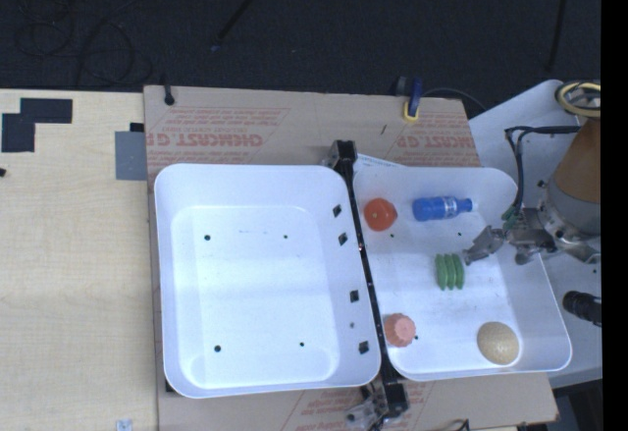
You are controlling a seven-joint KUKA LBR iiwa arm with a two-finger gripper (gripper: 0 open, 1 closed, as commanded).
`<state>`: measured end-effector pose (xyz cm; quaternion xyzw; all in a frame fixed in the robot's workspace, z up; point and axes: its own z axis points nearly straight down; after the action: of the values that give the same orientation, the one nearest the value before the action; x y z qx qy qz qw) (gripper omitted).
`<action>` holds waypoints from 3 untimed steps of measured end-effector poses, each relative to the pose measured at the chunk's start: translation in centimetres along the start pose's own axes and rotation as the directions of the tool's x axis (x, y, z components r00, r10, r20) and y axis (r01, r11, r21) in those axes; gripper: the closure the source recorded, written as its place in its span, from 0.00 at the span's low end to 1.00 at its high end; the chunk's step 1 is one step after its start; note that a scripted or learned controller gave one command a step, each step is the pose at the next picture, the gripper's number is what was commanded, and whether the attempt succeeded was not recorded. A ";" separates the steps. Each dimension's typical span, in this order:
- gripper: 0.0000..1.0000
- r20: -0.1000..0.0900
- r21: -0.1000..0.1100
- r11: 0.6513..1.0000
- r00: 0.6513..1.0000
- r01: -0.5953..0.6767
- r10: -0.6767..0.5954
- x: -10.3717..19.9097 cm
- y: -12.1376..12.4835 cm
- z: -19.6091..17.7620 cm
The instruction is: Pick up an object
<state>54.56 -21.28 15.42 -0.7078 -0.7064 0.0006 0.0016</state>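
Observation:
The right bin (535, 321) holds several objects. An orange-red ball (381, 214) lies near its far left corner, with a blue bottle (442, 208) on its side just to the right. A green ribbed piece (449, 271) sits mid-bin. A pink round object (398, 329) rests against the near left wall, and a beige ball (498, 343) lies near the front right corner. My gripper (497, 249) hovers over the bin's right side, just right of the green piece. It is open, with nothing between its fingers.
The left bin (177, 223) sits beside the right one, separated by a black divider bar (358, 262). Both stand on a cardboard sheet (245, 130). A wooden bench top (69, 272) extends to the left. Cables run at the right, near the arm.

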 end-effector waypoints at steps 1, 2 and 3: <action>0.00 0.000 0.000 1.000 1.000 0.000 0.000 0.0 0.0 0.0; 0.00 0.000 0.000 1.000 1.000 0.000 0.000 0.0 0.0 0.0; 0.00 0.000 0.000 1.000 1.000 0.000 0.000 0.0 0.0 0.0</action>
<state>54.56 -21.28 15.42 -0.7078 -0.7064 0.0006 0.0016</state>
